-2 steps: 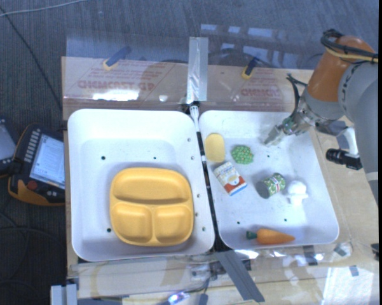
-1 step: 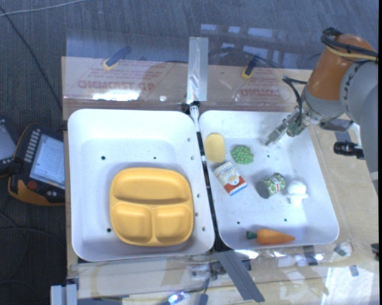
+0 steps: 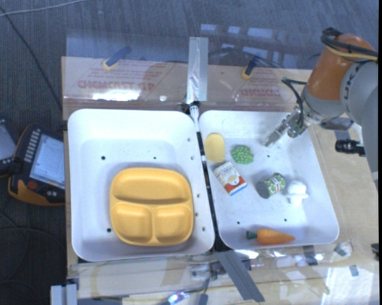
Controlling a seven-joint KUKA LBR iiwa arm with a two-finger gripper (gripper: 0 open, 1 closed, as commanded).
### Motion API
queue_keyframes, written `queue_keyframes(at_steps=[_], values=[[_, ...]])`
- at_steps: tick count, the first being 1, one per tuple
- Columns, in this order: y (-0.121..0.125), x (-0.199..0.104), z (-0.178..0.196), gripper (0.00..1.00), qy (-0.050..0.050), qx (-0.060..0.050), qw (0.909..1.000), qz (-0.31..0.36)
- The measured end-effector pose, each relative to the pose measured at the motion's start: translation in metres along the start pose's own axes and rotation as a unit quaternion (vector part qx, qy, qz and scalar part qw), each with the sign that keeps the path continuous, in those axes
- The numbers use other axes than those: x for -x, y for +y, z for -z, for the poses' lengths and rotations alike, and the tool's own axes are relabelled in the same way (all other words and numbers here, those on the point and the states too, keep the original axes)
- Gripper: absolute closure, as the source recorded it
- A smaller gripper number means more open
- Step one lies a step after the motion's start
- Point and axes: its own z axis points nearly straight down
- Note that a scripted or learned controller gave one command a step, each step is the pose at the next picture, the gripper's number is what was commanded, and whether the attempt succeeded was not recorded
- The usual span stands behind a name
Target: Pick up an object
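The left bin (image 3: pixel 82 170) holds one yellow tray (image 3: pixel 152 205). The right bin (image 3: pixel 321 196) holds six small items, including a carrot (image 3: pixel 272 236). The gripper (image 3: pixel 273 137) hangs above them; its opening cannot be told.

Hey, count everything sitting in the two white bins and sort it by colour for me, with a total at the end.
Yellow: 2, the divided tray in the left bin and the yellow oval piece in the right bin
Green: 2, the round bumpy green piece and the green-labelled can
Red and white: 1, the small carton
White: 1, the white toy
Orange: 1, the carrot
Total: 7
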Motion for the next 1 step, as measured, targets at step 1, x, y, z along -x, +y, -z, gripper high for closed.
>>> queue_keyframes(at_steps=[1], values=[[-0.0036,-0.0031,0.1024,1.0,0.005,-0.003,0.9985,0.055]])
